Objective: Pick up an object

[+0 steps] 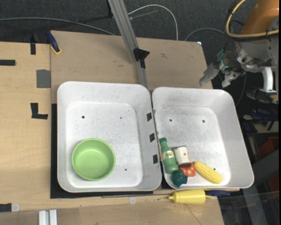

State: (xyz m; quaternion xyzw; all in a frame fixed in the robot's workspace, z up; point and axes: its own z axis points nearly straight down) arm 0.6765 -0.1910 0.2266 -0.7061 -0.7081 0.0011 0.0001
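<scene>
My gripper (pixel 219 75) hangs above the far right corner of the right bin (pixel 225 125), its two grey fingers spread apart with nothing between them. In the bin's near left corner lie a green bottle (pixel 167 156), a small white and brown carton (pixel 181 154), a red piece (pixel 189 169), a dark green piece (pixel 179 178) and a yellow corn cob (pixel 208 172). The gripper is far from these, up and to the right. A green bowl (pixel 93 159) sits in the near left of the left bin (pixel 103 102).
A yellow bottle (pixel 189 197) lies on the bench just outside the right bin's near rim. A grey metal pole (pixel 127 27) slants down to the gap between the bins. Cables (pixel 154 8) run over the dark floor behind the bench.
</scene>
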